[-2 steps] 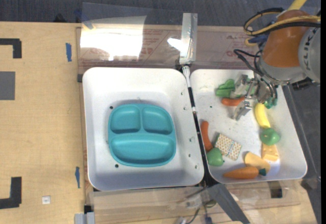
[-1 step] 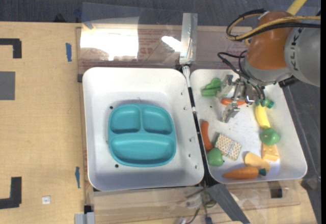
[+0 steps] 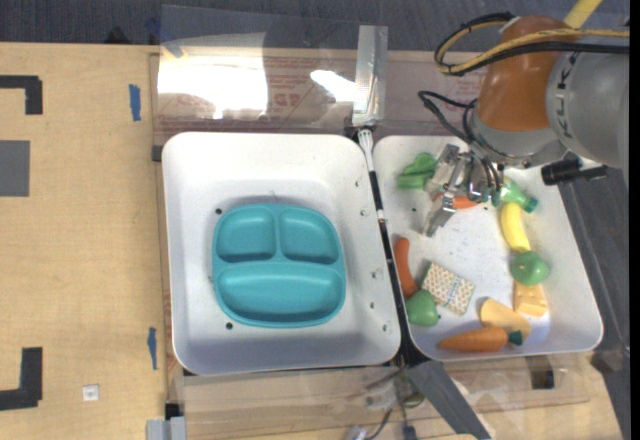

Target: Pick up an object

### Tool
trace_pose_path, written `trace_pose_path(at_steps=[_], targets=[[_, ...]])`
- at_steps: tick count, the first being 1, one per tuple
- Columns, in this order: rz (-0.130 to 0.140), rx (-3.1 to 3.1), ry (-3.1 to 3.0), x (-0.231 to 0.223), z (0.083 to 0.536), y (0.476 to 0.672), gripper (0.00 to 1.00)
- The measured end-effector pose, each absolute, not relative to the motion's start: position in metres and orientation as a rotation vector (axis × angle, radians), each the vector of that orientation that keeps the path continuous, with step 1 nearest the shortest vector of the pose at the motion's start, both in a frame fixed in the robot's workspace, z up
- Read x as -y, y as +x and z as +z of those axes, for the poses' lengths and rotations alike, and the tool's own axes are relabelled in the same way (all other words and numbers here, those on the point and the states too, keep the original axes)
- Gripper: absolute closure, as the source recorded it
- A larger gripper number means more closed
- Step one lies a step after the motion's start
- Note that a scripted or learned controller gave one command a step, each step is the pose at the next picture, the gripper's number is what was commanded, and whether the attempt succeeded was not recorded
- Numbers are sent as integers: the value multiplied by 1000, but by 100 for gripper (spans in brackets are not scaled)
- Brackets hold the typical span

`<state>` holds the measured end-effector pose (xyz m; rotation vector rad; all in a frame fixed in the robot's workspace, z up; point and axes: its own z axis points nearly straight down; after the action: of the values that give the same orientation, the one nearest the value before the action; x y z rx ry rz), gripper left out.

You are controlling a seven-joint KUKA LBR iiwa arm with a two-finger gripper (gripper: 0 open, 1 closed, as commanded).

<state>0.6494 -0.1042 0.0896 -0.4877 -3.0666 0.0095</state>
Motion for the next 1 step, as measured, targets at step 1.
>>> trace_pose_path(at_steps=[1], targets=[[6,3124,-321,208,96,648,0]])
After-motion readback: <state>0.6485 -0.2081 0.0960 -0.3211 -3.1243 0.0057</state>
